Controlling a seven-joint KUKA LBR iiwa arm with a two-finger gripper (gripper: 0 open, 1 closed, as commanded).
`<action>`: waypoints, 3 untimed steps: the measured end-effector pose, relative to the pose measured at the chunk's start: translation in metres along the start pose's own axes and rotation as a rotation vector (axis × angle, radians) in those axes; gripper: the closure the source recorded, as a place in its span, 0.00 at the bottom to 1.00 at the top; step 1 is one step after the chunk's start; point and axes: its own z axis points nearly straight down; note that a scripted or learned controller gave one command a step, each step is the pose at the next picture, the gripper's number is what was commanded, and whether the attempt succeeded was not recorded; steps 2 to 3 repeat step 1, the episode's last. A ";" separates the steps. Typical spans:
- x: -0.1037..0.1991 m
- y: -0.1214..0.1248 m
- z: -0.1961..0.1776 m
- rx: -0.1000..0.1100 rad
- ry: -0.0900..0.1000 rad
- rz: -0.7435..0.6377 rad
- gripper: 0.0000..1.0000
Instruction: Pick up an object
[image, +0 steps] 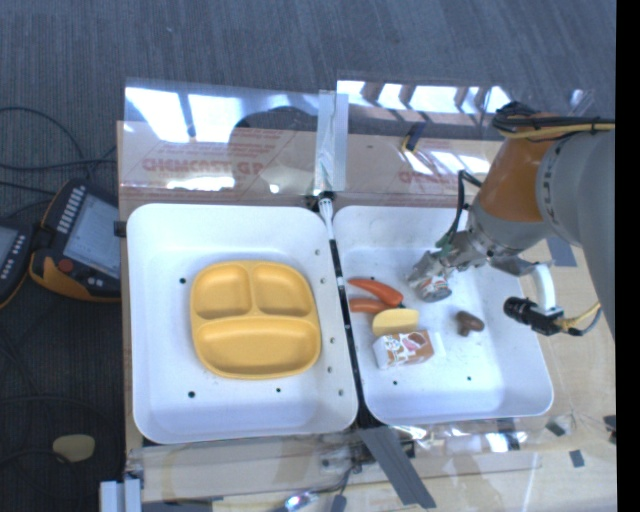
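We look down on two shallow white bins side by side on the worktop. The left bin (160, 380) carries a yellow divided plate (256, 318) with three compartments, lying flat near its middle. In the right bin (500, 385) the loose things sit toward the left half: an orange-red toy carrot (374, 291) lying close to the wall between the bins, a pale yellow block like a piece of cheese (396, 321) just below it, and a small red-and-white carton (407, 349) below that, touching or nearly touching the yellow piece. A small brown lump (469, 322) lies apart to their right.

The grey arm with its orange band (515, 180) reaches in from the right, and the jaws (433, 275) are low over the upper middle of the right bin, just right of the carrot. We cannot tell how far the jaws stand open, nor whether anything sits between them; the metal parts there blur together.
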 end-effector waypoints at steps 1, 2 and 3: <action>0.051 -0.005 -0.091 0.012 0.007 -0.135 1.00; 0.051 -0.005 -0.091 0.012 0.007 -0.135 1.00; 0.051 -0.005 -0.091 0.012 0.007 -0.135 1.00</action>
